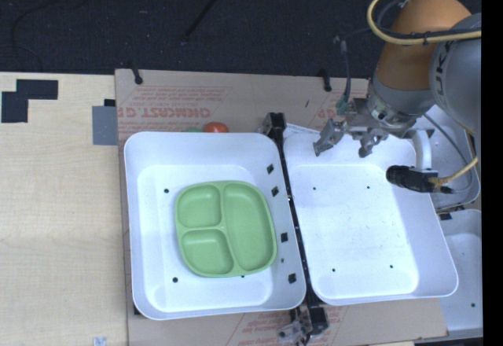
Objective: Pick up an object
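A green divided plate [225, 228] is seen lying flat in the left bin [149, 179], while the gripper [346, 142] is held at upper right above the right bin [440, 258], fingers spread and empty. A failed grasp is likely: the plate's low rim offers little purchase.

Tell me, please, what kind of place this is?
Probably a robotics lab test bench, not a kitchen. Two white bins sit side by side on cardboard, with one green plate in the left bin. The arm holds its open gripper above the right bin, and cables lie behind.
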`<state>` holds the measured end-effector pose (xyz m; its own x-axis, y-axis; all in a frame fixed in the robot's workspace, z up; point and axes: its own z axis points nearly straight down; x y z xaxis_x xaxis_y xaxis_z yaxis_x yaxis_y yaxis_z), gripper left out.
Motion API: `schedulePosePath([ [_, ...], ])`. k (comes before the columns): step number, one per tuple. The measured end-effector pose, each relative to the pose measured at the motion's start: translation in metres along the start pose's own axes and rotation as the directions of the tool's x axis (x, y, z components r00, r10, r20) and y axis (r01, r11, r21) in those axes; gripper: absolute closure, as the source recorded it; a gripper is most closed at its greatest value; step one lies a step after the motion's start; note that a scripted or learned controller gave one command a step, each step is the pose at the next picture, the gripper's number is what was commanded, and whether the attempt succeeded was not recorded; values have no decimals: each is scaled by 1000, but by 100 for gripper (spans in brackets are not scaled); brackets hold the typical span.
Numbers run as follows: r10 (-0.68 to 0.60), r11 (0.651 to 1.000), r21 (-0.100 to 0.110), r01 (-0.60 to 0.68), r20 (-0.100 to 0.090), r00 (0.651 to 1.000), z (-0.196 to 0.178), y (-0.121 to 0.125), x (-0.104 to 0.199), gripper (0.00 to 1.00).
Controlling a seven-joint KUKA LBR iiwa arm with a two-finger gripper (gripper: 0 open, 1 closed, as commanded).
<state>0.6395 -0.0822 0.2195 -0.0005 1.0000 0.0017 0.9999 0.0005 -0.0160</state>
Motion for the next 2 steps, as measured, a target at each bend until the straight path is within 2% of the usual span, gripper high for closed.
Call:
schedulePosePath([
  [1,-1,1000,-13,1,1,1000,-8,2,0,0],
  [2,0,1000,-6,0,1,1000,57,0,3,0],
])
